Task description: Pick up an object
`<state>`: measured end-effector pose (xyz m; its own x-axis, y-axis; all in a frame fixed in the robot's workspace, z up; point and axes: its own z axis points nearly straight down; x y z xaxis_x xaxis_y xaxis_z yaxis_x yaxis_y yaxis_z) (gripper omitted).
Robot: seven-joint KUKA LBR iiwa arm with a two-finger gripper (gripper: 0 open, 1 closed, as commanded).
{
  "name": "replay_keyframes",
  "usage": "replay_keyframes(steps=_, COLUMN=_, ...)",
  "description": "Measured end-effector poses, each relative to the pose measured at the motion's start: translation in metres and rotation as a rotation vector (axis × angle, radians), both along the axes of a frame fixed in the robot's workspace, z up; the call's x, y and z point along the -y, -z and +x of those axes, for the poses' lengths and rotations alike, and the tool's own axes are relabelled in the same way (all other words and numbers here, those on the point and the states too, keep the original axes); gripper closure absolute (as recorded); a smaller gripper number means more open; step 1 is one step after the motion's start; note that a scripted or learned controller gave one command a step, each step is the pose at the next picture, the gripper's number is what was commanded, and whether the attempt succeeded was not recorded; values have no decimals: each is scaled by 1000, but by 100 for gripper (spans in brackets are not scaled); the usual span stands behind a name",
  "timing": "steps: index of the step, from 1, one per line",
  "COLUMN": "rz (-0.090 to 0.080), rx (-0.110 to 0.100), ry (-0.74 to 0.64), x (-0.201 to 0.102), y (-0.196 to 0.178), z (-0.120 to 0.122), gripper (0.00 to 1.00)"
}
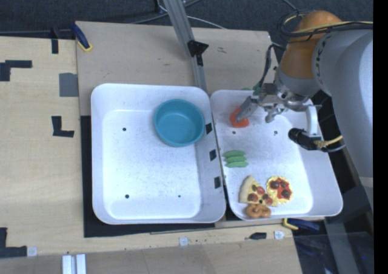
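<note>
Gripper [245,113] down in right bin [315,203], far corner, right over small orange-red object [239,120]. Honestly cannot tell whether it grips anything. Green pea pod [236,158] mid-bin, pizza slices [265,192] near front. Blue bowl [179,122] sits in left bin [112,163].

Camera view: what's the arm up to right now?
The arm reaches in from the right over the right bin, with its gripper down at a small orange-red object near that bin's far left corner. Whether it actually has hold of it can't be told from here. Closer to the camera in the same bin lie a green pea pod, a pizza slice and more toy food. The left bin holds a blue bowl.
</note>
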<state>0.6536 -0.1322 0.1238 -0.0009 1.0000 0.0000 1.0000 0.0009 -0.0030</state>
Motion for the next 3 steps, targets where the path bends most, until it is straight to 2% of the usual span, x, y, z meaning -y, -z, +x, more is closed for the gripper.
replay_keyframes(steps=1, rz=-1, rx=4, ry=0, x=0, y=-13, z=1, gripper=100)
replay_keyframes(steps=3, rz=-1, rx=8, ry=0, x=-6, y=-128, z=-13, gripper=100)
